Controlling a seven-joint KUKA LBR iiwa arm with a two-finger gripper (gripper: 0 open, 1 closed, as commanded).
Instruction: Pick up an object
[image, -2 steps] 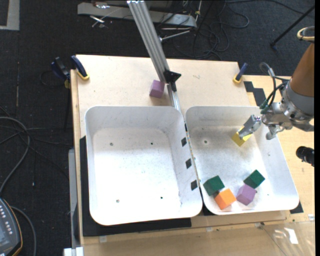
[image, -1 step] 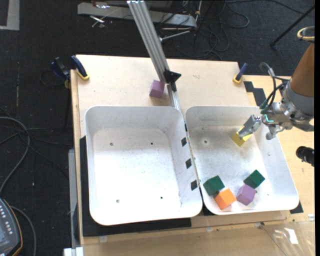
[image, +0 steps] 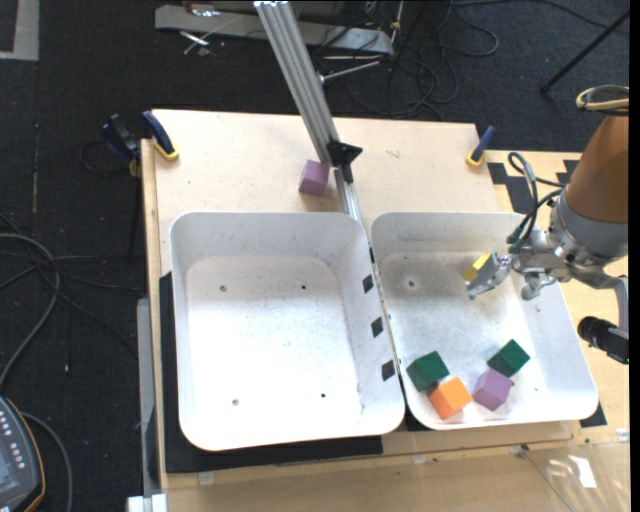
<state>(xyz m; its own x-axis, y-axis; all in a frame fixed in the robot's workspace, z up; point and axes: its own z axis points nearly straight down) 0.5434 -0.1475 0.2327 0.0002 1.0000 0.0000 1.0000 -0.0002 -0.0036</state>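
Observation:
The right bin (image: 560, 405) holds several small blocks. A yellow block (image: 477, 266) lies near the bin's middle back. Toward the front sit a dark green cube (image: 428, 369), an orange cube (image: 450, 397), a purple cube (image: 492, 389) and a second green cube (image: 510, 356). My gripper (image: 505, 286) hangs over the right bin, its fingers apart. The left finger (image: 484, 284) sits just beside the yellow block, which lies outside the gap. Nothing shows between the fingers.
The left bin (image: 185, 250) stands beside the right one. Another purple cube (image: 314, 178) rests on the bench behind the bins, next to a slanted metal rail (image: 305, 90). Clamps sit at the bench's back corners (image: 160, 140).

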